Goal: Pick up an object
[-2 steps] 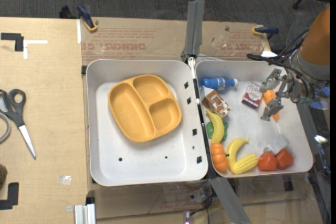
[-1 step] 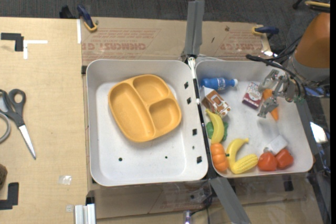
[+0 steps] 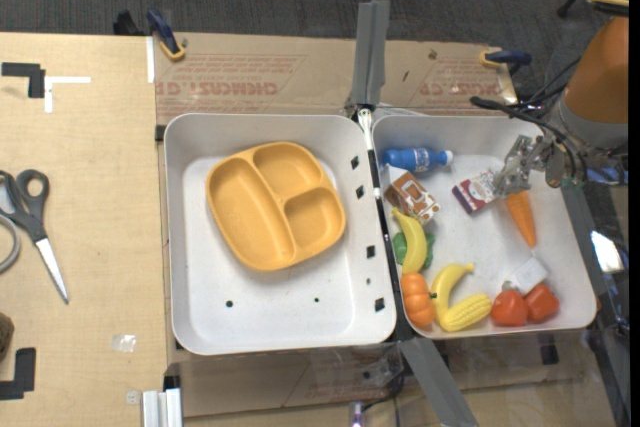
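My gripper [image 3: 512, 173] hangs over the back right part of the right bin [image 3: 575, 245]. Its tip is right beside a small red and white packet [image 3: 474, 194] and just above an orange carrot [image 3: 521, 219]. Whether it touches the packet I cannot tell. Other toys lie in the same bin: a blue bottle [image 3: 415, 158], a brown snack pack [image 3: 413, 198], a yellow banana [image 3: 450, 280], a corn cob [image 3: 466, 313], a red tomato [image 3: 508, 308] and a white block [image 3: 528, 272].
The left bin [image 3: 185, 245] holds a yellow divided plate [image 3: 277, 205]. Scissors [image 3: 35, 225] lie on the wooden bench at far left. A grey bar [image 3: 370, 55] runs back from between the bins. Blue clamps [image 3: 165, 33] grip the cardboard behind.
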Available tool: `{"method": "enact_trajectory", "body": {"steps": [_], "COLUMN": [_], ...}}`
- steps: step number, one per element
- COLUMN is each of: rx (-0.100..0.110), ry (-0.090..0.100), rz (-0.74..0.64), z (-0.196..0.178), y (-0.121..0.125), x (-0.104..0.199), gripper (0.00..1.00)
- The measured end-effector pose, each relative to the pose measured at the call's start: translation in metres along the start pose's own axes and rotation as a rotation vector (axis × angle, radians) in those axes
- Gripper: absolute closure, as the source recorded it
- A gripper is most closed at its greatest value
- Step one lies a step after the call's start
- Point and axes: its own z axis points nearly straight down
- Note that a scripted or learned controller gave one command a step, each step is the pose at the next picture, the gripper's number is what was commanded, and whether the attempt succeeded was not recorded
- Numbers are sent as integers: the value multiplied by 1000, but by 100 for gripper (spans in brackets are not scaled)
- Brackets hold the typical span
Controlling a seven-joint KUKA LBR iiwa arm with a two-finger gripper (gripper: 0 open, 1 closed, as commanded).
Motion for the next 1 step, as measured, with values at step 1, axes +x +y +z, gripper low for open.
{"method": "enact_trajectory", "body": {"steps": [1], "rx": [-1], "ry": [28], "rz": [38], "z": [-50], "y": [58], "x": [21], "gripper": [100]}}
